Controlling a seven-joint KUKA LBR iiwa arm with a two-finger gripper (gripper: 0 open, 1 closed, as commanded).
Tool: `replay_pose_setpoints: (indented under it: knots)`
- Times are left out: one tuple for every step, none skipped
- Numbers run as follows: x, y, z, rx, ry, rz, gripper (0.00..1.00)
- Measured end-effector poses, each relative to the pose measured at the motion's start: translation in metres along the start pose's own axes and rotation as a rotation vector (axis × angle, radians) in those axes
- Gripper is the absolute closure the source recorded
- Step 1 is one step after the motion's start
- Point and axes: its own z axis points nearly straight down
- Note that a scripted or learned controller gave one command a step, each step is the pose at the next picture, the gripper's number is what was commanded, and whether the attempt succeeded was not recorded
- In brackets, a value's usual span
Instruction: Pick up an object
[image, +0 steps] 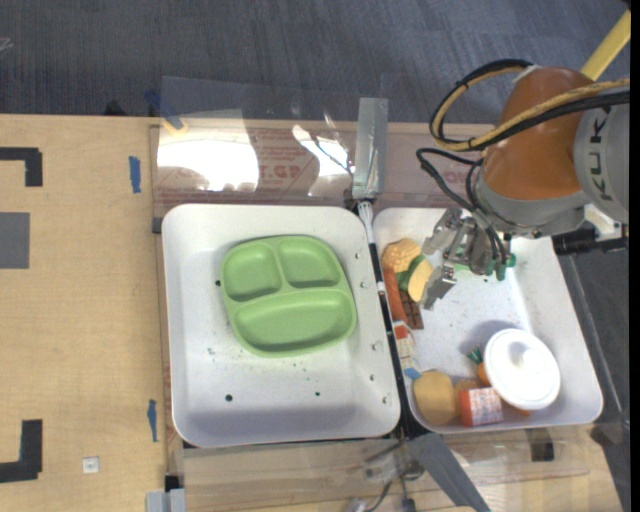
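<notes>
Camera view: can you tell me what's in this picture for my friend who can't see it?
A grey and orange robot arm's gripper hangs over the right white bin, which holds small food toys and a white lid. The left white bin holds a green divided plate.

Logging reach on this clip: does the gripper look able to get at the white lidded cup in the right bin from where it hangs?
Probably yes. The gripper hangs over the right bin, and the white lidded cup sits uncovered near the front, its top free from above, though a small red container crowds its side.
</notes>
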Motion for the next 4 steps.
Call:
replay_pose_setpoints:
  knots:
    - [0.030,-0.054,0.085,0.003,0.005,0.210,0.00]
    - [0.071,-0.072,0.095,0.002,0.002,0.222,0.00]
    - [0.036,-0.123,0.097,0.001,-0.005,0.342,0.00]
    - [0.038,-0.080,0.066,0.000,-0.003,0.560,0.00]
